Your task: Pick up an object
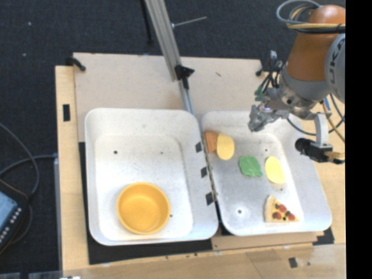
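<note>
Approach step, nothing lifted yet. Gripper [260, 120] hangs over the right bin [308, 182] near its 12 o'clock rim; whether it is spread or pressed together cannot be told. Candidates lie below it: green piece [250, 167] and yellow oval [274, 170] mid-bin, yellow round [225, 147] at the 9 o'clock wall, pizza slice [279, 210] toward 5 o'clock. Next move likely calls for travel toward 6 o'clock, then descent. Mid-bin items offer clearance; the wall crowds the yellow round.

1 fixed camera | above bench [116, 80] | slanted down | both bins [145, 121]
</note>
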Action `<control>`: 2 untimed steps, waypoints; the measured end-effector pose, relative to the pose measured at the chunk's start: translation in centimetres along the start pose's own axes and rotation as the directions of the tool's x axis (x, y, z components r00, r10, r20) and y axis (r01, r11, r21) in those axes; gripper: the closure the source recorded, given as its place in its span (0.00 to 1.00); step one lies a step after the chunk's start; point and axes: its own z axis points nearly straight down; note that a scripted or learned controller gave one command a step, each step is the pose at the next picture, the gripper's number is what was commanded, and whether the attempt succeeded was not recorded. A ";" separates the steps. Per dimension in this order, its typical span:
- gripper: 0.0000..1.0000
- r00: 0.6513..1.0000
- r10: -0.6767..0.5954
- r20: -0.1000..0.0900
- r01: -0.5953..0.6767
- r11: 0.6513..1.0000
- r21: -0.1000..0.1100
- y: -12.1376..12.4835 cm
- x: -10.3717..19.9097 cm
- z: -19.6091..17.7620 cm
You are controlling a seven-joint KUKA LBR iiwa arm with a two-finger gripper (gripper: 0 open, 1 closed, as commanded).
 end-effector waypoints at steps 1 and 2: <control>1.00 1.000 -0.003 0.000 0.003 1.000 -0.001 1.3 4.1 0.0; 1.00 1.000 0.000 0.000 0.000 1.000 0.000 1.7 8.7 -0.5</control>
